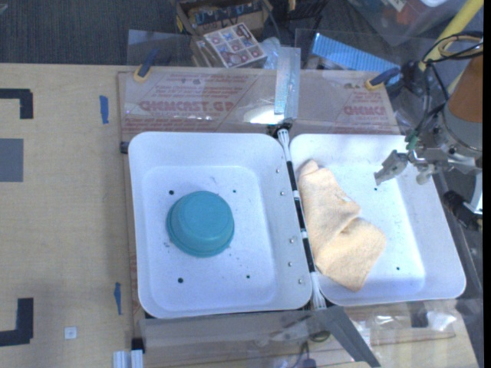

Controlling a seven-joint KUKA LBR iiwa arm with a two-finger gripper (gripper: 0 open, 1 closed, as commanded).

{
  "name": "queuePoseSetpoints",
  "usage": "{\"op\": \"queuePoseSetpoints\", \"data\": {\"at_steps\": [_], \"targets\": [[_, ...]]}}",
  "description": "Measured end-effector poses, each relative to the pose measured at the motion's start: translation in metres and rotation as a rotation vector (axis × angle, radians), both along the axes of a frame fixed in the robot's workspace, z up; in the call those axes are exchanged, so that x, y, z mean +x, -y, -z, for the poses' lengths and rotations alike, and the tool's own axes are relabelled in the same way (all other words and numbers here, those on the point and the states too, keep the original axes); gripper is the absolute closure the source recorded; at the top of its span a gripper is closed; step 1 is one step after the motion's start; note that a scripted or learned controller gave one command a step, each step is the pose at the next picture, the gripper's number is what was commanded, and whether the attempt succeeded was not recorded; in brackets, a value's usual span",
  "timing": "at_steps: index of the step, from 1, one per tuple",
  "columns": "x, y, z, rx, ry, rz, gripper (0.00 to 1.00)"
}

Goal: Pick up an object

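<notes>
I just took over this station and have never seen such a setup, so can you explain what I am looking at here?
This is one camera fixed above a bench, looking down at a slant. Two shallow white bins sit side by side: the left bin holds an upside-down teal bowl, and the right bin holds a crumpled yellow cloth along its left side. The grey machine reaching in from the right is a robot arm, and its grasping end, the pincer, hovers over the right bin's upper right part. Nothing is between its fingers, so nothing has been picked up yet.
</notes>
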State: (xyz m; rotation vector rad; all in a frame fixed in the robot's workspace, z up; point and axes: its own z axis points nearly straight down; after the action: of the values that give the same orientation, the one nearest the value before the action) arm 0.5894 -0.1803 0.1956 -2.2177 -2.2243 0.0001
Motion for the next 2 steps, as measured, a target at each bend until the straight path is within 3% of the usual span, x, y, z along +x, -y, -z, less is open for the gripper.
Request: {"op": "queuePoseSetpoints", "data": {"at_steps": [1,2], "targets": [[0.023,-0.055,0.106,-0.003,0.011,-0.055,0.0],[0.023,-0.075,0.087,-0.002,0.003,0.143,0.0]]}}
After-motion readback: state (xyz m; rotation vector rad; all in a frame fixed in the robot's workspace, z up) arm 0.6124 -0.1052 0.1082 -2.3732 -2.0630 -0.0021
